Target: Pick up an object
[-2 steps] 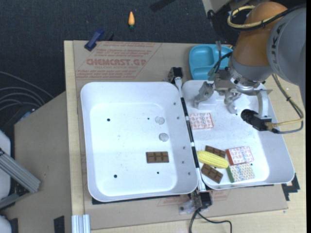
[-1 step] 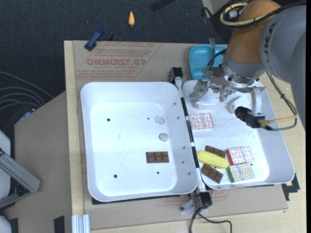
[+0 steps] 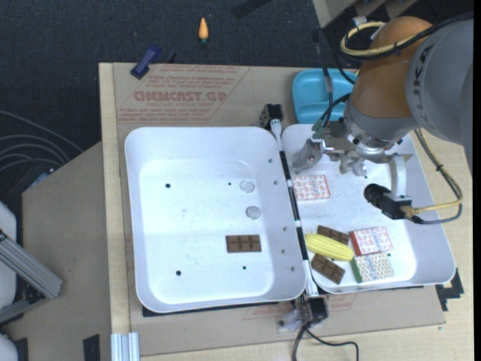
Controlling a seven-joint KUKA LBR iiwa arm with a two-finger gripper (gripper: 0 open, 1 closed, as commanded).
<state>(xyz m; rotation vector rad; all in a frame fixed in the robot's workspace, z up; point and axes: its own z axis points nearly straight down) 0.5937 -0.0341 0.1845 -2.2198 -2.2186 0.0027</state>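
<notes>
A: How far along is the pick, judging from where things lie?

B: Not done, I'd say. Nothing is lifted; every object rests on a bin floor, so the grasp and the lift are both left.

A: Start at the near edge. What is in the right bin (image 3: pixel 421 273)?

B: A cluster at its near end: a patterned card (image 3: pixel 373 266) with green edging, a brown chocolate piece (image 3: pixel 328 268), a yellow corn cob (image 3: pixel 329 246), a second brown piece (image 3: pixel 334 235) just behind the cob, and a red-patterned card (image 3: pixel 371 240) beside them. Any of these could be the thing to pick.

A: And the left bin (image 3: pixel 150 277)?

B: One brown chocolate bar (image 3: pixel 243 243) toward its near half, well apart from the rest. Farther in are two small round marks on the floor; I can't tell what they are.

A: Farther still?

B: A pale red-printed card (image 3: pixel 311 188) lies in the right bin near the divider. Just behind it the gripper (image 3: pixel 331 150) hangs over the bin's far end. I can't tell how its jaws stand, and I see nothing between them.

A: Beyond the bins?

B: A blue dish (image 3: pixel 310 96) on the bench (image 3: pixel 113 126), partly behind the arm.
</notes>
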